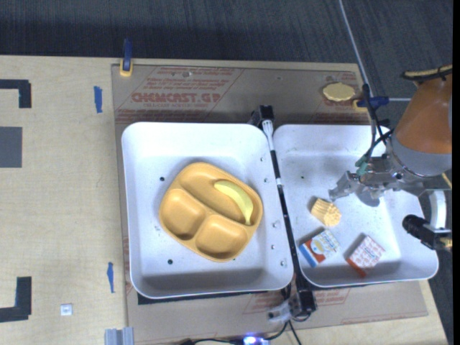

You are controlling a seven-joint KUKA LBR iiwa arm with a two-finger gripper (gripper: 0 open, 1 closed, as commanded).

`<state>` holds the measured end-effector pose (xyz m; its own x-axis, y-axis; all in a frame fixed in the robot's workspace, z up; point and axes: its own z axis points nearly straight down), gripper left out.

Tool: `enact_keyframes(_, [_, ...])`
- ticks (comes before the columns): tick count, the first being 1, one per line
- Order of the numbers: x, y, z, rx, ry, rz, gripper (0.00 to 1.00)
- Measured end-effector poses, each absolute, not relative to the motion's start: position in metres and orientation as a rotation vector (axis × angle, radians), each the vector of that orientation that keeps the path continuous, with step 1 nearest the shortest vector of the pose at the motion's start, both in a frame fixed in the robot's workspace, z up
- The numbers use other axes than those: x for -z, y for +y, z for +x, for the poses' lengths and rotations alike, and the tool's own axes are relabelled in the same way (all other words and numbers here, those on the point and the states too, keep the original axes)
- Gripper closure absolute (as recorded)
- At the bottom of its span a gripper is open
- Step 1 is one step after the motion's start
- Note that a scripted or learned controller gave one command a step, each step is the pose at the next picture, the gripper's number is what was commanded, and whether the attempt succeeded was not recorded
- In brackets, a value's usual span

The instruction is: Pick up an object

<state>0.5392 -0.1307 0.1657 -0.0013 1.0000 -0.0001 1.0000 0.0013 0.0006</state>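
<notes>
while the gripper [350, 186] hangs over the right bin [410, 268], whether its jaws are parted cannot be told. just below it lies a yellow waffle piece [325, 210].

In the right bin [424, 268], a small yellow block [325, 210] lies near the middle. Below it lies a white and orange packet [320, 248]. A red and white packet [366, 254] lies right of that one.

Two white bins [144, 192] – smooth, semi-gloss plastic, orange sectioned tray [188, 218] – glossy plastic, yellow banana [237, 198] with waxy sheen, two small packets [320, 248] of printed paper, bench [57, 214] of matt pale wood, gripper [350, 186] of dull grey metal
</notes>
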Motion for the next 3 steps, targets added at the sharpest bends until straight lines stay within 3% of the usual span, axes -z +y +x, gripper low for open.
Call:
enact_keyframes(1, [-0.086, -0.094, 0.512, -0.004, 2.221, 2.219, 0.0])
enact_keyframes(2, [-0.097, -0.095, 0.514, -0.007, 2.214, 2.216, 1.0])
enact_keyframes(3, [-0.185, -0.011, 0.48, -0.004, 2.223, 2.219, 1.0])
